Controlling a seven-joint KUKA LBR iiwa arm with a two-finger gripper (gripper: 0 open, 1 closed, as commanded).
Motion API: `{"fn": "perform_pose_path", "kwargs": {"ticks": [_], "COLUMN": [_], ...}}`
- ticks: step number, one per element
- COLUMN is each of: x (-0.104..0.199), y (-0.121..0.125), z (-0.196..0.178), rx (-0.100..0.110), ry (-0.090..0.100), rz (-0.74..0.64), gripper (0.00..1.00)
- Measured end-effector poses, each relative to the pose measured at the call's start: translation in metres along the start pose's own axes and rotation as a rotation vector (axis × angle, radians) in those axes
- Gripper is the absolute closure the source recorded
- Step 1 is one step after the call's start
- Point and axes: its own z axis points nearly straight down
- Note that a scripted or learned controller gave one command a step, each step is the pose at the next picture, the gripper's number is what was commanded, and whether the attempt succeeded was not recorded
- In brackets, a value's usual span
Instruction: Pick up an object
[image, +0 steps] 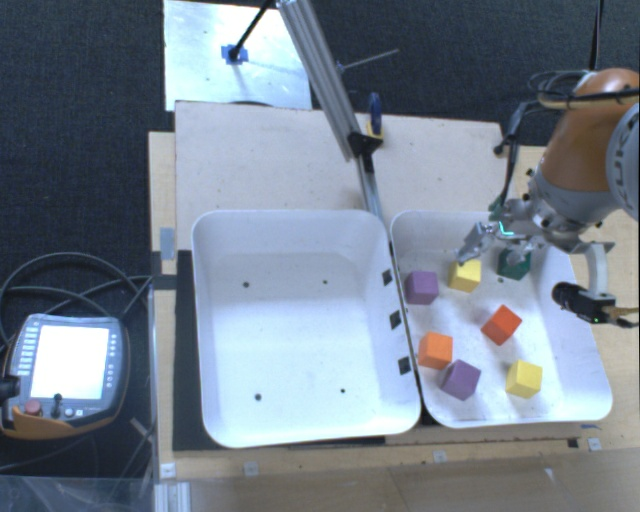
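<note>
Seven blocks (465, 275) — right bin's (600, 400) rims near; pincer (497, 243) above

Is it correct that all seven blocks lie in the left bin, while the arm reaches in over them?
Not quite. The camera view shows the blocks, such as the purple block and orange block, in the right bin, not the left bin. The arm does reach over them.

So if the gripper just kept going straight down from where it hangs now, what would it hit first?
Most likely the yellow block at the back of the right bin: the gripper hangs just above and beside it. A green block sits close by too. Depth is hard to judge from this slant, so it could land on the bin floor between them.
</note>
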Motion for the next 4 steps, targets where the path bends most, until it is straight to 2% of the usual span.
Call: {"fn": "perform_pose_path", "kwargs": {"ticks": [1, 2, 3, 4], "x": [0.0, 0.009, 0.007, 0.008], "y": [0.001, 0.006, 0.011, 0.011], "z": [-0.002, 0.049, 0.08, 0.07], "rx": [-0.003, 0.001, -0.018, -0.02], "ry": [-0.001, -0.001, -0.005, -0.004], "rz": [0.0, 0.0, 0.003, 0.001], "gripper": [0.0, 0.0, 0.0, 1.0]}}
